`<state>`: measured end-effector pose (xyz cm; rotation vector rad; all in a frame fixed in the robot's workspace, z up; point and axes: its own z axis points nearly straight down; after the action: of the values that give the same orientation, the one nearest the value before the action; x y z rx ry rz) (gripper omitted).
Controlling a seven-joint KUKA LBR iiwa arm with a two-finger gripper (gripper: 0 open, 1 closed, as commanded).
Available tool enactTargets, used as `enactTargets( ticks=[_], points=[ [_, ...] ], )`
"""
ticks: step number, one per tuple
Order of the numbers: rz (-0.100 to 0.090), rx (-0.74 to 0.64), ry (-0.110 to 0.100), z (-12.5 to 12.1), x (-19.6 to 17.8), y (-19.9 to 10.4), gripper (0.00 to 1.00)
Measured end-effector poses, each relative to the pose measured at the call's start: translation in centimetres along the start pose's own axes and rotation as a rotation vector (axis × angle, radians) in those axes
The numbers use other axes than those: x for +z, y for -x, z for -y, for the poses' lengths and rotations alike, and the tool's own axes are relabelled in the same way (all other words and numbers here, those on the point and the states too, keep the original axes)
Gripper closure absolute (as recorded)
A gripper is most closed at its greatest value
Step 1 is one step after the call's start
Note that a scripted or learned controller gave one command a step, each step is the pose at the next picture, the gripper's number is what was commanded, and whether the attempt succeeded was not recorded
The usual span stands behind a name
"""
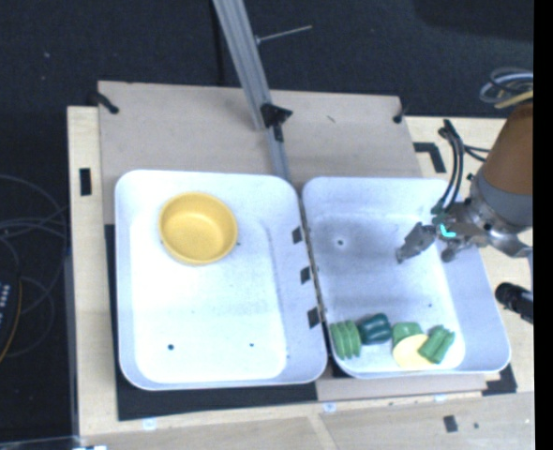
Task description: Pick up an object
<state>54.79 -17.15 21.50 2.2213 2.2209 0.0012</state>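
**Ana:** While the arm reaches in from the right, where is the hand (429,243)?

**Ben:** Over the right bin (351,216), near its right wall and about halfway up. Two fingers (413,244) show, spread apart with bare white bin floor between them. So it is open and grips nothing.

**Ana:** And the things it could pick up?

**Ben:** They sit in a row along the near edge of that same bin, well apart from the hand. From the left: a ribbed green piece (345,337), a darker green block (374,327) just beside it, a small light green piece (406,330), then a pale yellow disc (409,352) with a green chunk (437,344) resting against its right side.

**Ana:** Anything in the left bin (136,279)?

**Ben:** A yellow bowl (199,228), upright, in the far left part of it.

**Ana:** What do the bins rest on?

**Ben:** A light wooden table (91,382). A grey metal pole (244,50) runs at a slant from the top of the view down to where the two bins meet.
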Motion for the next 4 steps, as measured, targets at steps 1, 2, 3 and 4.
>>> enactTargets(
  ticks=[1, 2, 3, 4],
  points=[
    [0.000, 0.000, 0.000, 0.0, 0.0, 0.0, 0.00],
    [0.000, 0.001, -0.005, 0.6, 5.8, 0.7, 0.00],
    [0.000, 0.000, -0.005, 0.8, 11.0, 0.8, 0.00],
    [0.000, 0.002, 0.001, 0.6, 9.7, 0.8, 1.00]
  ],
)
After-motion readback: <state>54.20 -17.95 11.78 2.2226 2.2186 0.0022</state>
